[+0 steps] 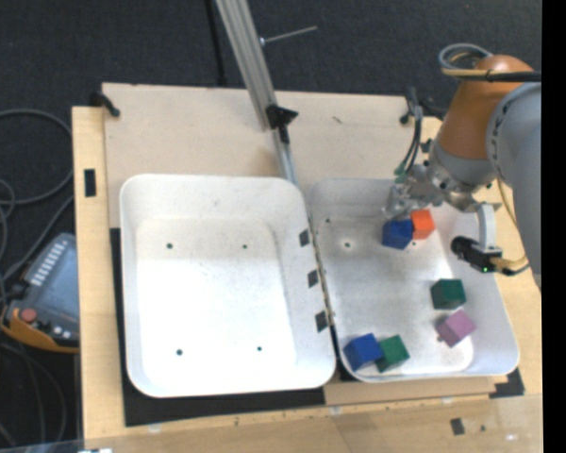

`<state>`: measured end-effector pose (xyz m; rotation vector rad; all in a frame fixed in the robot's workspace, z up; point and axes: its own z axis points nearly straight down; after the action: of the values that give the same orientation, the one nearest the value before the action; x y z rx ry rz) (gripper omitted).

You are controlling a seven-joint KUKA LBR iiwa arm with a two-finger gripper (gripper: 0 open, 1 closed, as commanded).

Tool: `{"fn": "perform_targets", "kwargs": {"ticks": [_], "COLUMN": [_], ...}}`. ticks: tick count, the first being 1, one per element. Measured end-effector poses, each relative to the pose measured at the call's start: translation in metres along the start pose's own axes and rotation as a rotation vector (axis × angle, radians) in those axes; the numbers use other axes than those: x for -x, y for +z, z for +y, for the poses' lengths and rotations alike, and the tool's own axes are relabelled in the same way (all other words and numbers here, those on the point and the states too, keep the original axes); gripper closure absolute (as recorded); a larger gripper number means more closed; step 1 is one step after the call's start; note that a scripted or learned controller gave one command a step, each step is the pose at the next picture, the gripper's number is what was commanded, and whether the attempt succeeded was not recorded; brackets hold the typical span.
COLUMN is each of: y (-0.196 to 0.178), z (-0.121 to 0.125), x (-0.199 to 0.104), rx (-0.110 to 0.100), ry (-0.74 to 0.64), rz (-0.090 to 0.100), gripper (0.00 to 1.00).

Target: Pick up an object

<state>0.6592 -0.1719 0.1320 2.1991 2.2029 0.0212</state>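
The gripper hangs low in the right bin, directly over a blue block touching an orange block; its grip cannot be told. The blue block sits slightly turned, showing no long axis.

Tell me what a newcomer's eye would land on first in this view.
The grey arm with its orange band reaches in from the right, its gripper low over a small blue block and an orange block that sit together at the back of the right white bin. More bright blocks lie along that bin's front, while the left white bin beside it is plain white.
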Motion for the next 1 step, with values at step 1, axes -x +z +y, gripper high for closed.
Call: {"fn": "perform_targets", "kwargs": {"ticks": [1], "y": [0.0010], "z": [-0.0004], "x": [-0.0001], "rx": [-0.001], "ry": [0.001], "rz": [0.001], "gripper": [0.00]}}
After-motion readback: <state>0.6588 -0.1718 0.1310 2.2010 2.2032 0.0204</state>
